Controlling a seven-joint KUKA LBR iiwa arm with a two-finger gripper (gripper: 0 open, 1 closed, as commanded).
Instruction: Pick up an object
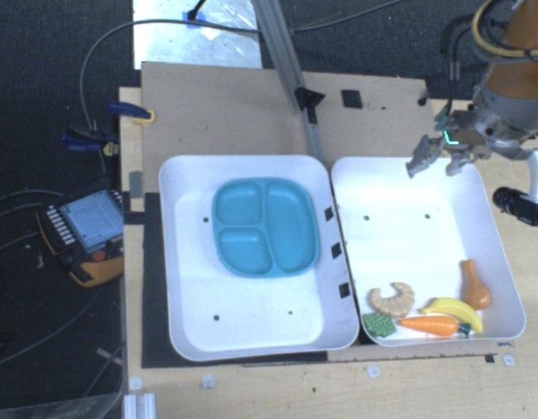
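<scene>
Your pickable items all sit bunched in the near right corner of the right bin (365, 182). Croissant (391, 298) is leftmost, tan and curled. Just below it, a small green piece (380, 325) hugs the bin's front-left corner; too small to tell what it is. Carrot (429, 326) lies flat along the front wall, orange, pointing left, with a bit of green at its right end tucked under the banana (454, 310). Banana touches the carrot from above. Brown pear-shaped thing (474, 287) sits by the right wall, narrow neck pointing away from you; could be a gourd or a pear, hard to say.

Gripper (440, 155) hangs over the far edge of the right bin, well apart from that cluster. Fingers (421, 158) are spread apart with nothing between them. Whether they touch the rim or float above it, you can't judge from this angle.

Arm (513, 68) is cut off at the top right, so you see just the wrist, orange band and a loop of cable.

Left bin (190, 321) holds a blue divided plate (265, 227), three compartments, lying flat in the far half.
</scene>
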